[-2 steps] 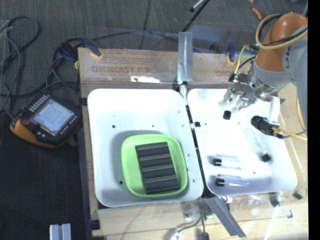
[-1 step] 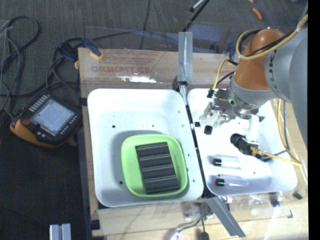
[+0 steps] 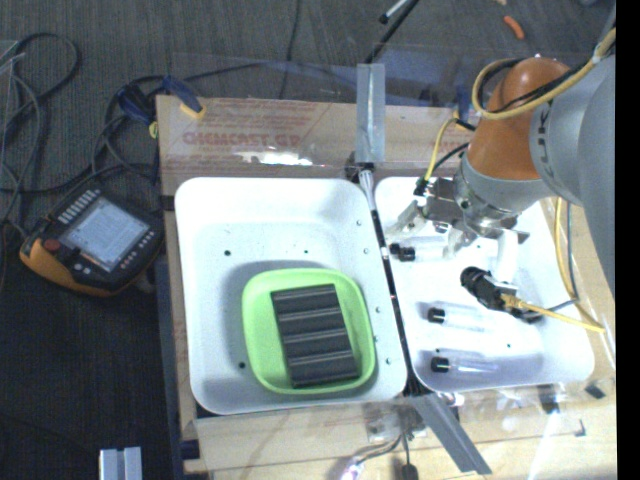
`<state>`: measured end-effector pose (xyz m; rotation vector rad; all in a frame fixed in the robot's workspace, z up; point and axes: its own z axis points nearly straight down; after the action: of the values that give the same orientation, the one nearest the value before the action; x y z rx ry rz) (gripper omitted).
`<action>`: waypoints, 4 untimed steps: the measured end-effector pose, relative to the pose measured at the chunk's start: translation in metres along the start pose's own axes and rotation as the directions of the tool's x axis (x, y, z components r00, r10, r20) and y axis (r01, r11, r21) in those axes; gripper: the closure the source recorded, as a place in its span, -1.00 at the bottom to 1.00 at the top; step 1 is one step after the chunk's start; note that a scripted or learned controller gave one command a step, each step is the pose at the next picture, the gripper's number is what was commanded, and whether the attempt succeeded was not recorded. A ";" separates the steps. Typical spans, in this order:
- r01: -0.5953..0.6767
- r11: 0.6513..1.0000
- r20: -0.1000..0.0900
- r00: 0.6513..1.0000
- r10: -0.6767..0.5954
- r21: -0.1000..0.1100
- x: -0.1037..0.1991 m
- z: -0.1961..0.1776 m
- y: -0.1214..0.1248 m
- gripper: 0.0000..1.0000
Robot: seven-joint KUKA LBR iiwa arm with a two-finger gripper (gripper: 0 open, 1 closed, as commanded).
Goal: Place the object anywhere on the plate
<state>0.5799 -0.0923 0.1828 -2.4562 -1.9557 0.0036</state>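
Block, dark grey and ridged, is lying flat on the green plate, inside its rim, with its long side running near to far. Plate is sitting in the near half of the left bin.

Across the divider, the right bin is holding two clear tubes with black caps. One is lying by the near wall and one just behind it, both roughly crosswise and apart from each other. Further back, a third black-capped piece is lying next to the divider, just beside the gripper.

Gripper is hanging over the far half of the right bin, well apart from block and plate. Arm is reaching in from the right. Cannot tell how far open the gripper is or whether it is holding anything.

Behind the bins, a cardboard sheet is lying on the bench. Far left, a pendant is sitting on the dark floor with cables around it.
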 end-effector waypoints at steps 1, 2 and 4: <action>0.100 0.995 0.000 0.995 -0.100 -0.002 0.054 -0.097 -0.002 -1.00; 0.167 0.986 0.001 0.986 -0.167 0.000 0.133 -0.032 -0.009 -1.00; 0.255 0.967 0.003 0.967 -0.255 0.000 0.173 0.000 0.038 -1.00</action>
<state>0.6560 0.0682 0.1828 -2.1856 -2.2568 0.0064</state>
